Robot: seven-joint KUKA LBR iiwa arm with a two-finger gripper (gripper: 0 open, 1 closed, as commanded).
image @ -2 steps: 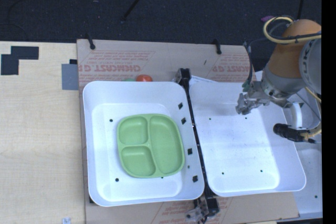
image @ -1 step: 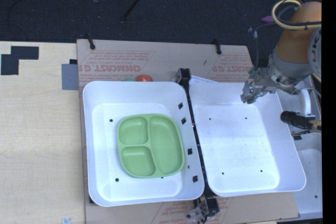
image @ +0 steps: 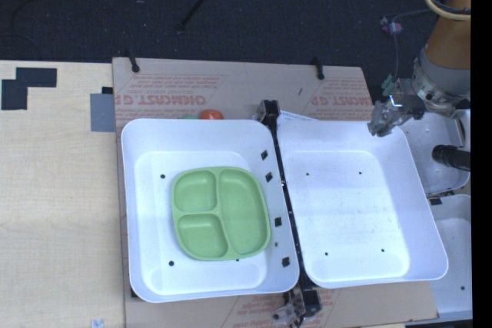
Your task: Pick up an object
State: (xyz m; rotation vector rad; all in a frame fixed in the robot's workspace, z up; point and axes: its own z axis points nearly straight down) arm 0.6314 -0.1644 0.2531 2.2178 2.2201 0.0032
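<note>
A light green divided plate (image: 221,213) with three compartments lies flat in the middle of the left white bin (image: 146,165). The gripper (image: 382,123) hangs at the far right corner of the right white bin (image: 407,242), above its back rim and well away from the plate. Nothing can be seen in the gripper. The grey arm with its orange band (image: 448,38) rises behind it at the right edge.
A small red-orange object (image: 211,115) and a bit of green beside it lie behind the left bin's back rim on the cardboard (image: 231,88). A black divider with clips (image: 278,196) runs between the bins. Light wooden bench (image: 54,203) extends to the left.
</note>
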